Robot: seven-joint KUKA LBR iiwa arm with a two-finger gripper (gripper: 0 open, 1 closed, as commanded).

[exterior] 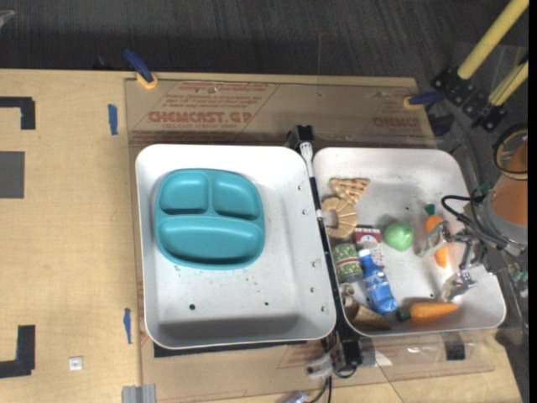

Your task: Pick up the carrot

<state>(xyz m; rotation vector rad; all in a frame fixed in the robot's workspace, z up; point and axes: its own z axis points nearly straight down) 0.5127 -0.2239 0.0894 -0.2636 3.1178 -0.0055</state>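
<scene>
The carrot [432, 311] is a short orange taper with a dark green stub at its thick left end. It lies on its side along the near wall of the right bin, just below the gripper [459, 282] and slightly left of it, apart from it.

Far to the gripper's left, the left bin [168, 326] holds a teal divided plate [210, 218] with two small compartments above one long one. A few dark specks dot the bin floor below the plate.

The right bin [394, 166] holds the clutter. Up and well left of the gripper lie tan waffle-patterned biscuits [344, 198] against the dividing wall. Below them is a small red and white packet [367, 238] beside a green-labelled can [348, 259]. A blue bottle [377, 284] lies slanted at about the gripper's level, well to its left. A green ball [399, 236] sits up and left of the gripper, nearer than the bottle. A small orange piece with a green tip [432, 222] stands just above the gripper.

The gripper hangs low over the bin's right side amid dark cables. Whether it is released or clenched cannot be told, and nothing is seen held in it.
</scene>
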